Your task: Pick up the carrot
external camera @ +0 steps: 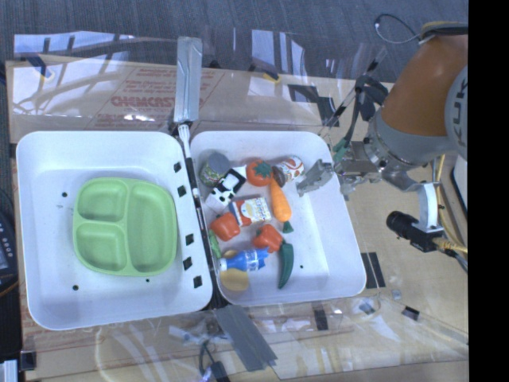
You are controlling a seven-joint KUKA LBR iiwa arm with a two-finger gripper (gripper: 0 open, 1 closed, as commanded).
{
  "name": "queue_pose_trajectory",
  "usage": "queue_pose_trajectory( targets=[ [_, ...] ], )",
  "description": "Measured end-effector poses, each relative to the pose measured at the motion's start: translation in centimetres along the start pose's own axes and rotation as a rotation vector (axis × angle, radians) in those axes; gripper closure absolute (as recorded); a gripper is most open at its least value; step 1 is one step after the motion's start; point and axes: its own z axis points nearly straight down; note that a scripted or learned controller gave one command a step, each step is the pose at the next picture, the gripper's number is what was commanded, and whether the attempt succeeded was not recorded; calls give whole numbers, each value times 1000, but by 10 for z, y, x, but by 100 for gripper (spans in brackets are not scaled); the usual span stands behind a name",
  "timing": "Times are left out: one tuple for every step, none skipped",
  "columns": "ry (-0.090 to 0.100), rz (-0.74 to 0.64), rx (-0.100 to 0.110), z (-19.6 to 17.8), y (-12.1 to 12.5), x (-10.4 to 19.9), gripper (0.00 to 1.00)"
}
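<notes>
The carrot is orange with a small green top and lies lengthwise in the middle of the right bin, among other toy foods. My gripper hangs over the right bin's upper right part, just right of and slightly above the carrot's upper end. It is apart from the carrot, and nothing is seen in it. The grey arm with its orange band reaches in from the right.
Around the carrot lie a tomato, a small can, a carton, two red peppers, a green chili and a blue bottle. The left bin holds a green divided plate.
</notes>
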Motion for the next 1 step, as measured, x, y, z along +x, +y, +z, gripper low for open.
queue_pose_trajectory(
  targets=[
    [0,81,2,52,32,34,0]
  ],
)
